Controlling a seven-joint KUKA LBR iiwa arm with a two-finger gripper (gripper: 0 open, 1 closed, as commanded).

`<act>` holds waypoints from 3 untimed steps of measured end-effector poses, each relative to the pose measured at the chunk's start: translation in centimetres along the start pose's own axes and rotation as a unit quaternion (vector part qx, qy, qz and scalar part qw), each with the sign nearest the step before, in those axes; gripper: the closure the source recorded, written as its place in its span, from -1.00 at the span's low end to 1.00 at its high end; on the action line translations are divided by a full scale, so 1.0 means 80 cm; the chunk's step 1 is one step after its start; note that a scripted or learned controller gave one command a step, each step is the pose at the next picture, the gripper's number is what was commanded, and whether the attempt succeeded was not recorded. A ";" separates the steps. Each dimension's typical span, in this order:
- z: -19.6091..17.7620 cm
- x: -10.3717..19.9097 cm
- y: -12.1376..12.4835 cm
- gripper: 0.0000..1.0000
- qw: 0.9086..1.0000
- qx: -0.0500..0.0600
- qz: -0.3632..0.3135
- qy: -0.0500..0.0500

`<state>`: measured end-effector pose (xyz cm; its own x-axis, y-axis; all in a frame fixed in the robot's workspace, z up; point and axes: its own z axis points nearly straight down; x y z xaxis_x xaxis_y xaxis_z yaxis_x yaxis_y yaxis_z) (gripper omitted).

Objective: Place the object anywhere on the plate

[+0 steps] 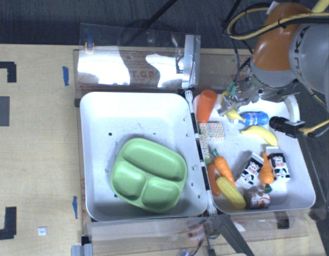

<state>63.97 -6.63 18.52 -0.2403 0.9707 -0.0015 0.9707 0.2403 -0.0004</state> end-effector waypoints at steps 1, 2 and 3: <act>0.001 0.087 -0.013 1.00 0.999 0.001 0.045 0.001; 0.001 0.186 -0.031 1.00 0.999 0.001 0.040 0.001; 0.093 0.235 -0.068 1.00 0.999 -0.010 -0.042 0.002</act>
<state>54.17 10.27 11.02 -0.3217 0.9468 0.0025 0.9467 0.3216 0.0190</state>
